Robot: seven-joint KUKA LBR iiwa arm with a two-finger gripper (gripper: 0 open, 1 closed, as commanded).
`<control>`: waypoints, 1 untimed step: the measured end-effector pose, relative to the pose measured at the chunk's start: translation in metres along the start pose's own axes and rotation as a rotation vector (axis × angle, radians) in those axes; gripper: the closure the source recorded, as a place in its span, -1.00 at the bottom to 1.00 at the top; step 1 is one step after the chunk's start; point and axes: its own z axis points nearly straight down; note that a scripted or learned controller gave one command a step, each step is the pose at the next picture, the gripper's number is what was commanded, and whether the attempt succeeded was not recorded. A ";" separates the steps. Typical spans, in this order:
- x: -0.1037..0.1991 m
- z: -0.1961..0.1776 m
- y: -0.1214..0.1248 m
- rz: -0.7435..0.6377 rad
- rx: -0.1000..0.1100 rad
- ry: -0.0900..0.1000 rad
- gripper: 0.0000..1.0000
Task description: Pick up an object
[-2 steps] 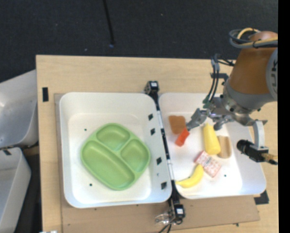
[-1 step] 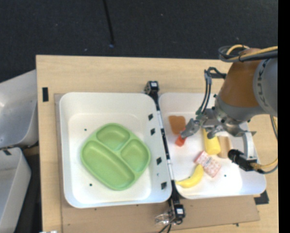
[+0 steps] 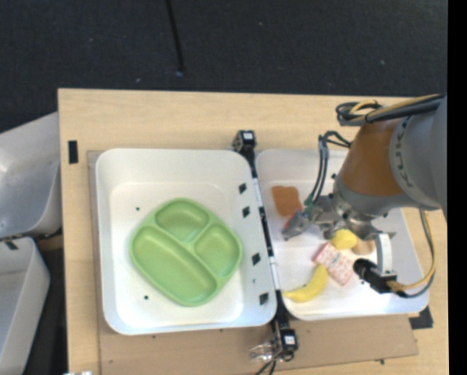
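Several small things lie in the right bin (image 3: pixel 349 311). An orange-brown block (image 3: pixel 286 200) rests near its left wall. A yellow banana (image 3: pixel 309 287) lies near the front rim. A pink-and-white checkered packet (image 3: pixel 335 264) sits just above the banana, with a small yellow piece (image 3: pixel 344 240) and a tan piece (image 3: pixel 365 248) beside it. My gripper (image 3: pixel 294 226) is low in this bin, just below the orange-brown block and left of the yellow piece. I see nothing held in it. The arm's body hides part of the bin's back right.
The left bin (image 3: pixel 112 180) holds a green divided plate (image 3: pixel 185 251). A black-clipped divider (image 3: pixel 258 225) runs between the two bins. The wooden bench (image 3: pixel 140 119) surrounds them, with a grey-white housing (image 3: pixel 15 178) off its left edge.
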 end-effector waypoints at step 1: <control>0.000 -0.015 0.002 0.007 -0.007 0.001 1.00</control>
